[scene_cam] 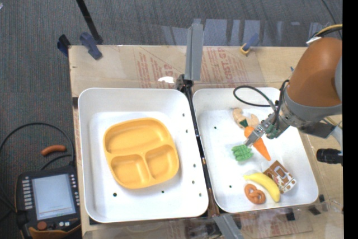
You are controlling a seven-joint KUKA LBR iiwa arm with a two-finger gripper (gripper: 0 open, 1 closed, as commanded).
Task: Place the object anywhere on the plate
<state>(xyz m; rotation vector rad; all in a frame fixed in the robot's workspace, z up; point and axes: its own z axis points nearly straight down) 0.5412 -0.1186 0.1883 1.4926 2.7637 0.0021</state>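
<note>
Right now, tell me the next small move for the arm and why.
Probably lower the gripper a little onto the carrot and close. It sits just above the carrot's top in the right bin, while the yellow plate waits in the left bin, so something must be picked up first.

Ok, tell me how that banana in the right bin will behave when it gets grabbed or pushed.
The banana looks like smooth toy plastic, so probably stiff, light and a bit slippery. Its curve suggests it would spin or rock rather than roll away if pushed. It lies against the pretzel and the brown block, so a push would likely shift those too.
</note>
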